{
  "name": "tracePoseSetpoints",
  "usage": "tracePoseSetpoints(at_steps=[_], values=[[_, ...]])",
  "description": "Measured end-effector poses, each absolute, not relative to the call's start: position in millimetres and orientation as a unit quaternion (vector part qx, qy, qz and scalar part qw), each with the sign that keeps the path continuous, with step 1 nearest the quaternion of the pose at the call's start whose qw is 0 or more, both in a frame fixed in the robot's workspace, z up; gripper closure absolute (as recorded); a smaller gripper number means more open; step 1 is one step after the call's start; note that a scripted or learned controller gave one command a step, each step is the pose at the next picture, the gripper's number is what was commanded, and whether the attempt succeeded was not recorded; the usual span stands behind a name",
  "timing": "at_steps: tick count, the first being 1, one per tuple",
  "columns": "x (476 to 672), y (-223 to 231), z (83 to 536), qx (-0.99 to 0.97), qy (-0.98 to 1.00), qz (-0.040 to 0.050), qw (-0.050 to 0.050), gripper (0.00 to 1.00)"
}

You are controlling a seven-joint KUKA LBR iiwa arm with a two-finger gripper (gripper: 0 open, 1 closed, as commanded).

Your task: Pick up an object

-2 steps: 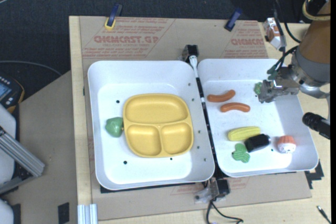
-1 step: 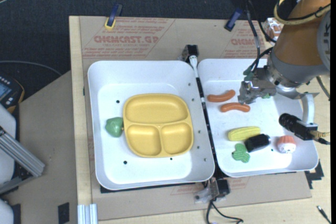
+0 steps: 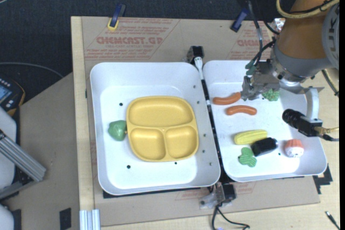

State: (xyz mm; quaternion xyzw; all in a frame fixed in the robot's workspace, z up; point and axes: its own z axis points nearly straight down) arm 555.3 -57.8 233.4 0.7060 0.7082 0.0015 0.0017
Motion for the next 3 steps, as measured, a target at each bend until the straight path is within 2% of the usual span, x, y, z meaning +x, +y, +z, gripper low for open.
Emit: tracePoseSetpoints(at_steps=[1,2,3], values=[[559.9,-57,219,0.707,0.707,-0.0008,-0.001,1.0],[554.2,-43,230,0.706,0.708,0.0005,0.0,1.0],[553.7,-57,234,0.707,0.707,0.0006,0.001,1.0]])
